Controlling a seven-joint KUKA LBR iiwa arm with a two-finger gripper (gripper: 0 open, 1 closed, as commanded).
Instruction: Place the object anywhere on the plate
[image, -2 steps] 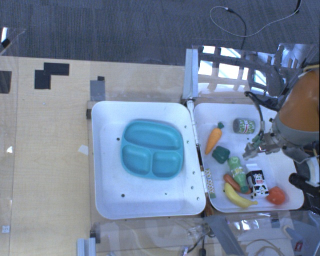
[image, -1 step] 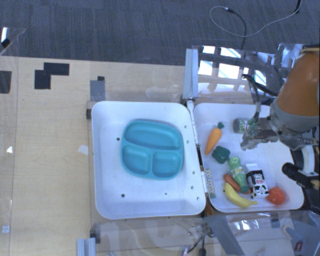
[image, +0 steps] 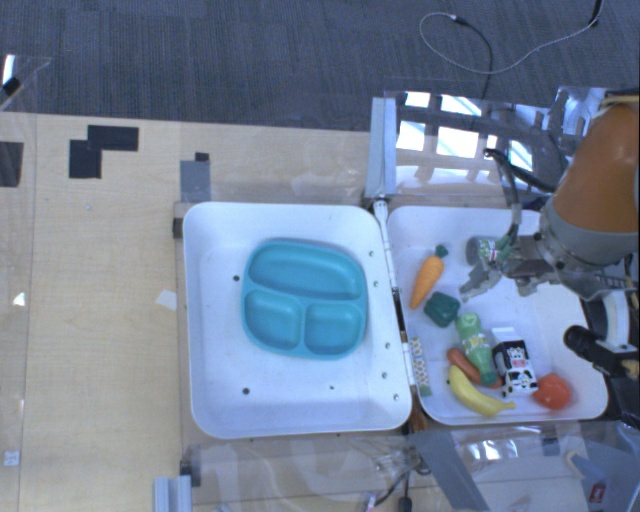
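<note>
Gripper (image: 482, 268) over right bin (image: 560, 225), blue plate (image: 303, 297) in left bin (image: 215, 330)

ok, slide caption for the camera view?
Gripper over right bin of toy food; blue plate waits in left bin.

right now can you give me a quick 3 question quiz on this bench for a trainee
1. True or false: the blue plate lies in the left bin.
2. Which lies nearest the gripper? A) carrot B) banana C) tomato
3. Fill in: the plate has ___ compartments.

Key: 1 true; 2 A; 3 three
</note>
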